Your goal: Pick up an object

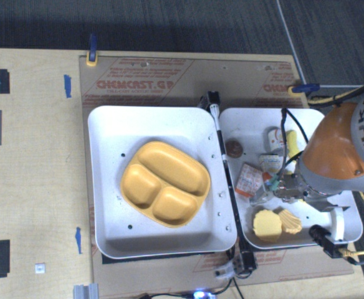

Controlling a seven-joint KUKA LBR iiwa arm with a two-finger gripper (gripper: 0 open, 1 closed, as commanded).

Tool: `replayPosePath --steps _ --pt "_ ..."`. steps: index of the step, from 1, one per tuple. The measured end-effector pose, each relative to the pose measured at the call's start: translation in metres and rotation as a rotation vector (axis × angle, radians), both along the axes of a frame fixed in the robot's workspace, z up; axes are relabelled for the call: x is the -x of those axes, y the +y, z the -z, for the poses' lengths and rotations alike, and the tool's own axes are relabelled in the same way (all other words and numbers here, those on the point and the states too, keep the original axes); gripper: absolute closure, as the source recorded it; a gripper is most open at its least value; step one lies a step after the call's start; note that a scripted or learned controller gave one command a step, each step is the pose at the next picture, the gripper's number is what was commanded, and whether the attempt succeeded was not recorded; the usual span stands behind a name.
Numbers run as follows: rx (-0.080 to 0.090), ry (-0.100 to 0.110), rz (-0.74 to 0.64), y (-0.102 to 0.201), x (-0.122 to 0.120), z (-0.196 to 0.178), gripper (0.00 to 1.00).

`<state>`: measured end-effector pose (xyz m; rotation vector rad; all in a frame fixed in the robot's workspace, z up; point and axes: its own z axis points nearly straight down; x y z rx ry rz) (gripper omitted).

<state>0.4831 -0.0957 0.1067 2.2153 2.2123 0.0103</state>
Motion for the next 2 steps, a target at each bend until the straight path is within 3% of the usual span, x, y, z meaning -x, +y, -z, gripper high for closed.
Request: replayPosePath --steps 1,2 --pt "0.001 -0.004 0.000 0.000 -0.001 -0.010 1.00" --pt "-0.004 0.010 -0.003 0.078 -0.015 -0.078 1.00"
